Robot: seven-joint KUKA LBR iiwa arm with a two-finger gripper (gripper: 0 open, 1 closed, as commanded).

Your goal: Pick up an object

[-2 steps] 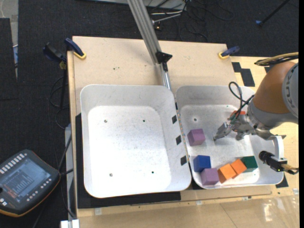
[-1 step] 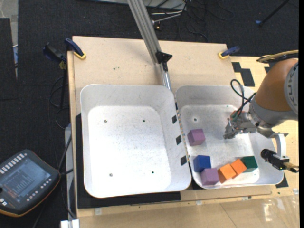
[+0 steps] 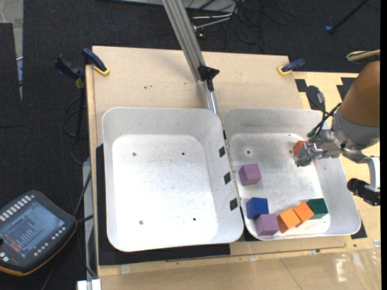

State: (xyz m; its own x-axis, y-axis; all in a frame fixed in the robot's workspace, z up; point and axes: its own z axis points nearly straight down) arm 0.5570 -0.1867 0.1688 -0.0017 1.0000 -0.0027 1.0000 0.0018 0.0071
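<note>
In the right bin (image 3: 338, 174), my gripper (image 3: 303, 154) hangs low over the upper right part. A small orange-red block (image 3: 297, 147) shows right at its tip, partly covered by it; whether it is gripped I cannot tell. A purple cube (image 3: 250, 174) lies alone to the gripper's left. Along the bin's front edge sit a blue cube (image 3: 257, 207), a second purple cube (image 3: 267, 223), two orange cubes (image 3: 289, 218) and a green cube (image 3: 317, 208).
The left bin (image 3: 121, 125) lies beside the right one. A slanted metal pole (image 3: 187, 41) comes down to the bins' shared back edge. A teach pendant (image 3: 30, 231) lies off the bench at lower left. Clamps (image 3: 97, 62) hold the board's back corners.
</note>
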